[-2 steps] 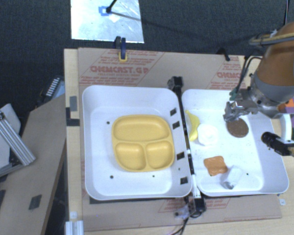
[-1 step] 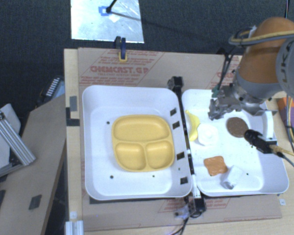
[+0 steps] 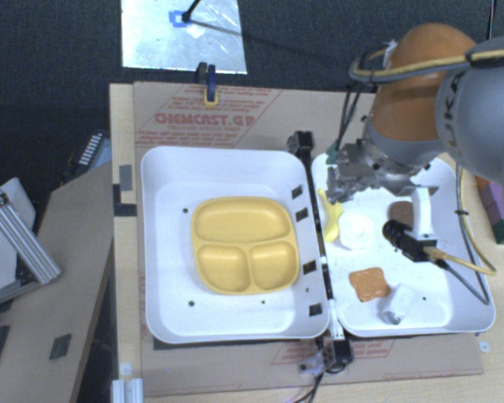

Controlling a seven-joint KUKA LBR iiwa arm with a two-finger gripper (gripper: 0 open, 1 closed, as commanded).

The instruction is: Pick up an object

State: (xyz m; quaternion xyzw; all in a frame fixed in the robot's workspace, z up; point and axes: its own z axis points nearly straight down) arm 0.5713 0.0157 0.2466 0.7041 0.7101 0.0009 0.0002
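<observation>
Nothing is lifted yet — the gripper (image 3: 346, 185) sits low in the right bin (image 3: 462, 309), just above the banana (image 3: 331, 218); whether its jaws are apart I cannot tell. Likely it is mid-reach — the grasp and lift remain.
</observation>
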